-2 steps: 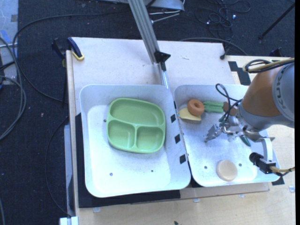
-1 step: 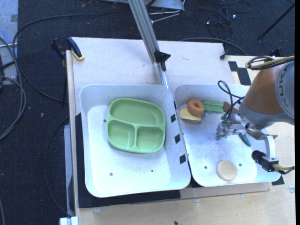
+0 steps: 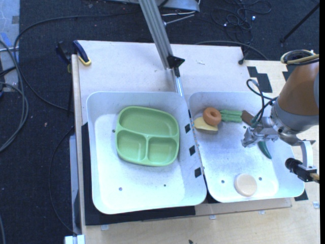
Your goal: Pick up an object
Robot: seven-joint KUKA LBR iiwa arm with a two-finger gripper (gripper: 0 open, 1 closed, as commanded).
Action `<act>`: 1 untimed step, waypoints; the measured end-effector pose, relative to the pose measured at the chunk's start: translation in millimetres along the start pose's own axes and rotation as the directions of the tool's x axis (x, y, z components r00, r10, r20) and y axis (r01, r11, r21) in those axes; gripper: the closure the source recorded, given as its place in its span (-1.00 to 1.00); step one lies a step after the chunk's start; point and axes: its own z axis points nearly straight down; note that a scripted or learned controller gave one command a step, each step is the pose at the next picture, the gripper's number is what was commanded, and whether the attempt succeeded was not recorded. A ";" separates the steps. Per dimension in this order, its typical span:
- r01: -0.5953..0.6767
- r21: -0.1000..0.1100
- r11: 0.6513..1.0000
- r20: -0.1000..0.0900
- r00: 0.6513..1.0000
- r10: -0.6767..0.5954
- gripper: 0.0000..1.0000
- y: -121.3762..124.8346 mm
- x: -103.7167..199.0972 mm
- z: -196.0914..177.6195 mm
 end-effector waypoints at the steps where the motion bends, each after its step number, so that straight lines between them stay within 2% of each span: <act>1: 0.005 -0.001 1.000 0.000 1.000 -0.005 1.00 -2.8 7.0 -45.7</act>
